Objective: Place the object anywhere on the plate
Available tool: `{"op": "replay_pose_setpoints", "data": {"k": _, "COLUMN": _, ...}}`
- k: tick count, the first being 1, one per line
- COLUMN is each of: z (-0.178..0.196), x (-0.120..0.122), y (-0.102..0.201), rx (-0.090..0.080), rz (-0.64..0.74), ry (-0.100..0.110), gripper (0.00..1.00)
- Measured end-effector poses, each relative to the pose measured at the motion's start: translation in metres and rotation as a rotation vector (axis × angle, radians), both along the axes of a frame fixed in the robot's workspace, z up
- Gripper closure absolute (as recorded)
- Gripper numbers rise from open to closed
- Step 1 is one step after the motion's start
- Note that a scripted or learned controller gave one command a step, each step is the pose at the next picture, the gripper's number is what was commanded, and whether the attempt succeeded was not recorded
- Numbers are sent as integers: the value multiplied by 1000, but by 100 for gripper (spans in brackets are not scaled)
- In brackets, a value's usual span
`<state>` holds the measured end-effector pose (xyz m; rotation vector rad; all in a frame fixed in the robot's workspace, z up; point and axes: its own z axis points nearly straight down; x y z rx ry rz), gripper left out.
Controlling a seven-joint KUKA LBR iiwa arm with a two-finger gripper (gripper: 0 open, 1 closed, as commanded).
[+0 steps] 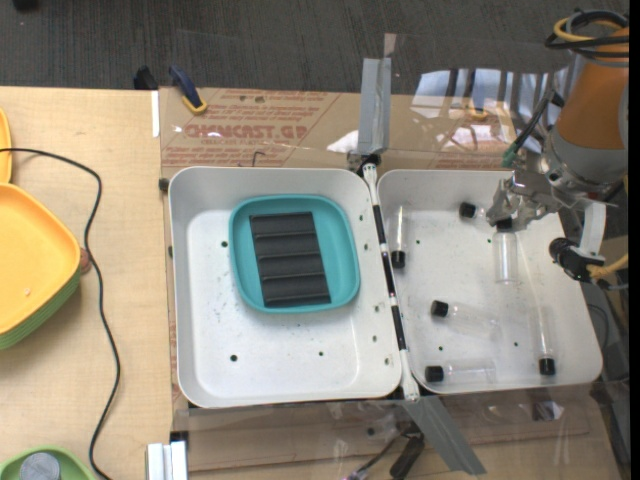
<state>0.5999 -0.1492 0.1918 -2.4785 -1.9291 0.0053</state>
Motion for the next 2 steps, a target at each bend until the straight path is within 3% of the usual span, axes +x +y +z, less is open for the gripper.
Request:
{"op": "replay_pose_setpoints", "data": {"k": 1, "z": -24, "x": 14, "y": 53, "rx": 1, "rz": 119, "ry": 1, "gripper": 100}}
{"op": "replay_pose_setpoints", "data": {"k": 2, "z": -1, "x": 21, "y": 169, "rx": 1, "rz": 351, "ry": -1, "gripper": 100}}
